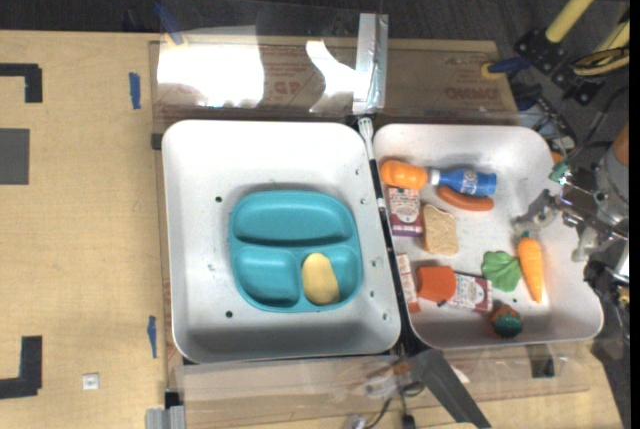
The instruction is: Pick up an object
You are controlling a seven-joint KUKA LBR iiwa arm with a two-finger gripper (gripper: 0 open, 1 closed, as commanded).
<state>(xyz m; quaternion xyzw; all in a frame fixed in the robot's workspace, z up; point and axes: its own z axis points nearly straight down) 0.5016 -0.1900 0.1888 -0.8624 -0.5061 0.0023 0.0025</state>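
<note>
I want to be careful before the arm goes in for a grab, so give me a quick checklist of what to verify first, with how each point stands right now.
1. Gripper over the right bin: ok, it sits at that bin's right edge.
2. Gripper free of any object: ok, nothing shows between its fingers.
3. Nearest target reachable: ok, the toy carrot with its green leaves lies just below the gripper, apart from the wall.
4. Target clear of neighbours: not ok, the leaves sit close to the red packet.
5. Finger opening wide enough: cannot tell, too small and blurred.
6. Left bin undisturbed: ok, the teal tray holds a yellow potato-like piece.
</note>
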